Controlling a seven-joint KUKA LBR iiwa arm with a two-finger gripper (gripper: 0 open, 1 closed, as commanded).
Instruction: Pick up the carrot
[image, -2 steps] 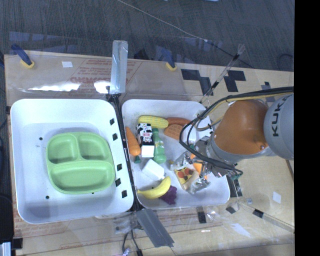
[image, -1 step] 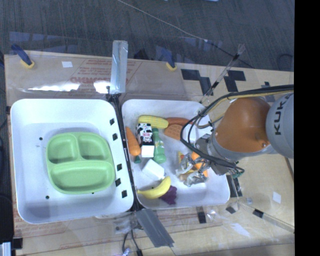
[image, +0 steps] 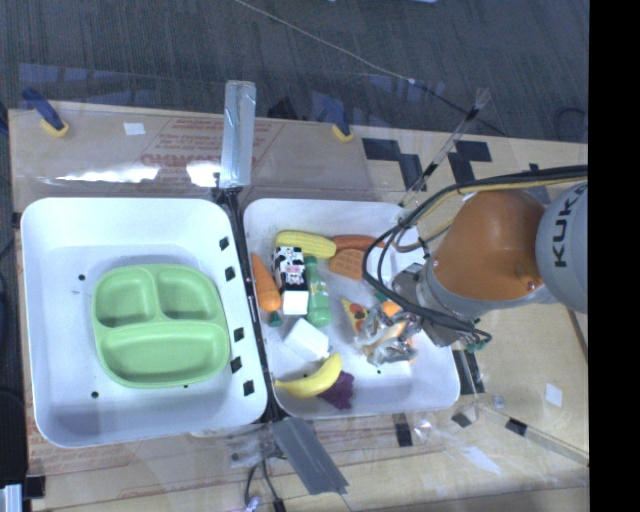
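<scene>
In the right bin (image: 440, 385), the carrot (image: 265, 284) lies ungrasped; the end effector (image: 392, 335) hovers well apart, its grip state unclear.

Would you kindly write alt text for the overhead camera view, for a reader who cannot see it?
A grey arm with an orange band reaches from the right over the right white bin of toy food, its gripper well right of the orange carrot by the bin's left wall. The left white bin holds a green three-compartment tray.
</scene>
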